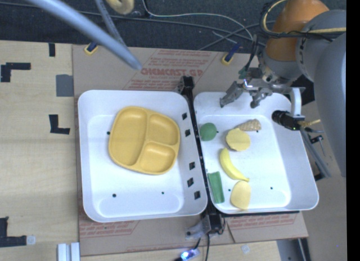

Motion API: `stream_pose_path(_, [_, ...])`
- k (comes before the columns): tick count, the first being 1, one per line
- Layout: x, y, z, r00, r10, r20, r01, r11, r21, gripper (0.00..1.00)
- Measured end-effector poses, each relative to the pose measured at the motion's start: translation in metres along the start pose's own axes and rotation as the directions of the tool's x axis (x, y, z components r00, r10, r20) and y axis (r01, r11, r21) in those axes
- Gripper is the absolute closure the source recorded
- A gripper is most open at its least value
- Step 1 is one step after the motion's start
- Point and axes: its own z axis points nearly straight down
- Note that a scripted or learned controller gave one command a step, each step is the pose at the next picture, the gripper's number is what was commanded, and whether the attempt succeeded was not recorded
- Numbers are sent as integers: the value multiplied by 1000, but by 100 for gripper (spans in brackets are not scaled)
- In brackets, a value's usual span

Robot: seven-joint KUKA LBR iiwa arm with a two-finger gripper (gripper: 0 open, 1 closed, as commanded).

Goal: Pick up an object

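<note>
My gripper (243,99) hangs over the far edge of the right bin (292,187), its two fingers spread open with nothing between them. Below it in that bin lie a tan cone-shaped piece (250,125), a round green ball (208,131), a yellow disc (238,140), a yellow banana (230,165), a green stick (215,187) and another yellow piece (241,194). The nearest item, the cone, sits a short way toward the front of the gripper.
The left bin (95,187) holds a yellow divided plate (143,139). A black divider with clips (194,142) runs between the bins. Cables trail over the dark surface behind, and a grey pole (73,15) crosses the upper left.
</note>
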Motion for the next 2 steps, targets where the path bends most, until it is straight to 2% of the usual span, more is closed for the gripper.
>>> stream_pose_path(2, [1, -1, 92, 1000, -1, 2, 1, 1000, -6, 0])
